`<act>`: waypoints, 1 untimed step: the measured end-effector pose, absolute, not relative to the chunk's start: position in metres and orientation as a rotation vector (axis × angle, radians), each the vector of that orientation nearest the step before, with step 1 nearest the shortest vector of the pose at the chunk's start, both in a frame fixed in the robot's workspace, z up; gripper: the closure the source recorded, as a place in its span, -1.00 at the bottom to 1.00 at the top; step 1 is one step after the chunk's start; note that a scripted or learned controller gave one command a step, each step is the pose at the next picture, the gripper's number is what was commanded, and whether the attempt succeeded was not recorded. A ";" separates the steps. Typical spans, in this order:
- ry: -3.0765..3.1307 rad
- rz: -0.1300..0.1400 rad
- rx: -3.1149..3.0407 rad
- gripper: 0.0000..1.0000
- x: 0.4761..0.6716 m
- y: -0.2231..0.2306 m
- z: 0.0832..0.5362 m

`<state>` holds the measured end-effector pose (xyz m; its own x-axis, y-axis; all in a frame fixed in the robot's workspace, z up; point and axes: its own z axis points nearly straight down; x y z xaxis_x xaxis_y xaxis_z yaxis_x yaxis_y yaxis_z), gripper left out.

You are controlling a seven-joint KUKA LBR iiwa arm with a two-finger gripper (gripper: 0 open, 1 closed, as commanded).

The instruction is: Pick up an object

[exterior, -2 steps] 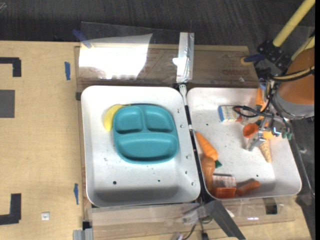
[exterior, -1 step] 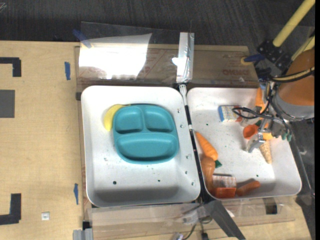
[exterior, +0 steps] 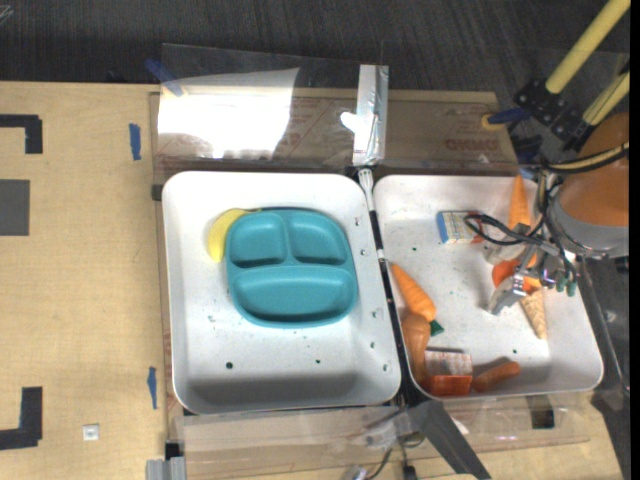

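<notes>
Lying slantwise in right bin (exterior: 560, 368), orange carrot (exterior: 413, 291)

from where i stand, almost no writing can be read. the brown cardboard strip (exterior: 455, 140) behind the right bin (exterior: 585, 363) carries some reddish printed letters, but they are too faint and blurred to spell out. a small blue and white box (exterior: 457, 227) in that bin has print on it, too small to read. a red and white packet (exterior: 447, 362) near the bin's front wall shows a label, also unreadable.
</notes>
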<state>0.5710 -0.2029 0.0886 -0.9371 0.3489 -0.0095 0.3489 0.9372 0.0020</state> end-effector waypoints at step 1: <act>3.070 0.000 0.614 -1.00 0.551 -0.195 0.089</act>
<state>0.5514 -0.1953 0.0888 -0.9230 0.3846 -0.0106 0.3846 0.9231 0.0023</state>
